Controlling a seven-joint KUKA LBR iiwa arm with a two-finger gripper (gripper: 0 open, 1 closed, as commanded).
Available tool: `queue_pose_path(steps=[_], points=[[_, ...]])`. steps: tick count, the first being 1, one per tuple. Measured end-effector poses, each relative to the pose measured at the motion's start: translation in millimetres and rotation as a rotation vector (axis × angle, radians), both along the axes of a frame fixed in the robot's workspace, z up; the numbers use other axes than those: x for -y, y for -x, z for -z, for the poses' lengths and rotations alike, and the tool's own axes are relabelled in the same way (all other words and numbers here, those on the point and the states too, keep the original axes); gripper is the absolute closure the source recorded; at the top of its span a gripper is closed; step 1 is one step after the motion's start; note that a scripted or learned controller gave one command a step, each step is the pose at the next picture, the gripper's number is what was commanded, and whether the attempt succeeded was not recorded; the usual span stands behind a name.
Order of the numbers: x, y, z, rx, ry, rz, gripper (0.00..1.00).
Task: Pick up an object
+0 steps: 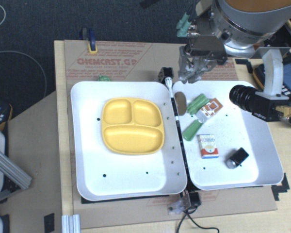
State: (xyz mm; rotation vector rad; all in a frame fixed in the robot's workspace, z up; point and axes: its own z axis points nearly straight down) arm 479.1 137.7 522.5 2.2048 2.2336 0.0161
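My gripper (190,74) hangs above the far left corner of the right bin (262,174), with nothing visible between its fingers. Below it in that bin lie a brown oval piece (181,103), a green stick (196,104), a second green piece (191,130), a small orange and white box (212,108), a red and white carton (208,146) and a small black and silver object (236,158). A yellow divided plate (133,125) sits in the left bin (87,164).
A black cylindrical device (250,100) reaches over the right bin's far right edge. A blue and yellow clamp (91,40) stands at the far left of the cardboard base. Cables lie on the dark floor at left.
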Motion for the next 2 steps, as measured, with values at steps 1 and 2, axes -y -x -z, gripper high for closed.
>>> queue_pose_path(steps=[1,2], points=[[68.9,-0.7,-5.1,-0.003,0.006,0.02,1.0],[106.9,0.8,110.0,-0.022,0.008,0.019,1.0]])
